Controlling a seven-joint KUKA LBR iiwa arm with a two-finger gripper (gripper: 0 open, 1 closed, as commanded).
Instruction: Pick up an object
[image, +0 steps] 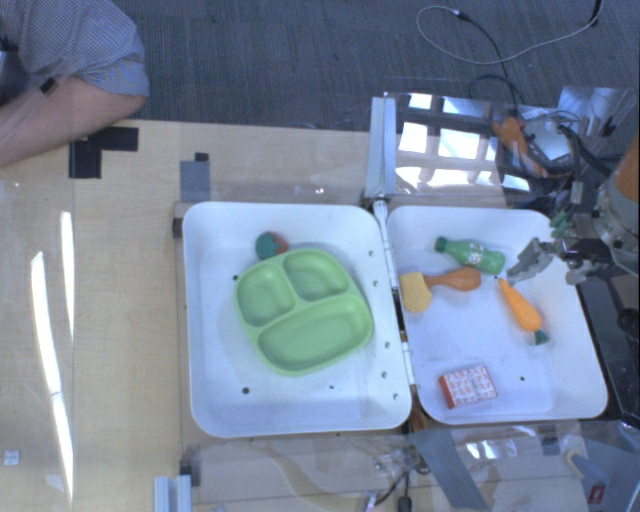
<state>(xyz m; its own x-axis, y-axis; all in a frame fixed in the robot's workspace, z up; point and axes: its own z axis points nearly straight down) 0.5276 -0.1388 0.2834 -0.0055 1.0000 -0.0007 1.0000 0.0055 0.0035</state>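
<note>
Reaching in from the right, the gripper (527, 260) hangs over the upper part of the right bin (580, 400), just above the top end of the carrot (521, 306) and just beside the green bottle (470, 255). You cannot tell from this view whether its jaws are released or clenched, and nothing shows between them. Your likely candidates lie close together: the bottle, the chicken drumstick (452, 281) below it, and the carrot, lying slantwise. The yellow block (414, 293) sits by the divider; the red patterned card (467, 385) lies apart, near the front. To do this step well, you should pick one target, probably the carrot, centre over its thick middle, and set the fingers across its narrow width. Keep clear of the bottle as you descend. The green divided plate (303, 310) and a small round toy (270, 244) occupy the left bin (215, 400).
</note>
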